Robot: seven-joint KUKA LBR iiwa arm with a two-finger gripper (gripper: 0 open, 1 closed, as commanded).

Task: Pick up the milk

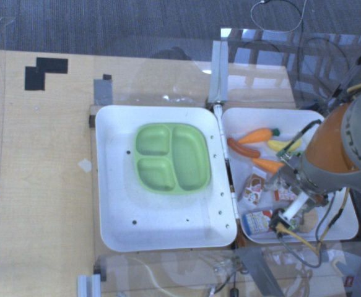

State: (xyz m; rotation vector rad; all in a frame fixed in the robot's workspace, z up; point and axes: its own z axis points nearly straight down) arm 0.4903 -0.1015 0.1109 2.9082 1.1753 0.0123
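A white and blue carton that looks like the milk (257, 221) lies on its side at the front left of the right bin (347, 231). My gripper (282, 185) hangs low over the middle of that bin, just behind and to the right of the carton. The grey wrist and the orange band (329, 148) hide most of it. A small white and red piece (284, 194) shows right under the gripper. I cannot tell whether the gripper touches it.
In the right bin lie a small white carton with brown and red print (252, 189), two carrots (257, 135) (268, 164), a red sausage (242, 148) and a yellow item (280, 145). The left bin (115, 228) holds a green divided plate (171, 158).
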